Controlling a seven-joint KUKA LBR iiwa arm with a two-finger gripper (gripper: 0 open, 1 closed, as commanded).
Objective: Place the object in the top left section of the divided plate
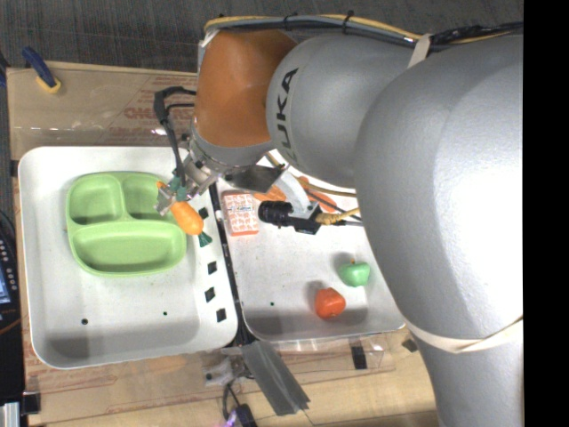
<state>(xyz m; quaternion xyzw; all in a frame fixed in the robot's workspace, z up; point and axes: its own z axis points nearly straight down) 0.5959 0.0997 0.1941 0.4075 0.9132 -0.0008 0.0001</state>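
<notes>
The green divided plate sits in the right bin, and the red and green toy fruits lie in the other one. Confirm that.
Wrong bin: in the camera view the green divided plate sits in the left bin. The red and green toy fruits lie in the other one, the right bin.

The divided plate [124, 225] looks like smooth matt green plastic. Both white bins [116, 323] have a slightly glossy plastic finish. The arm [427, 149] has a smooth grey satin shell, with a glossy orange band [233, 87].
</notes>
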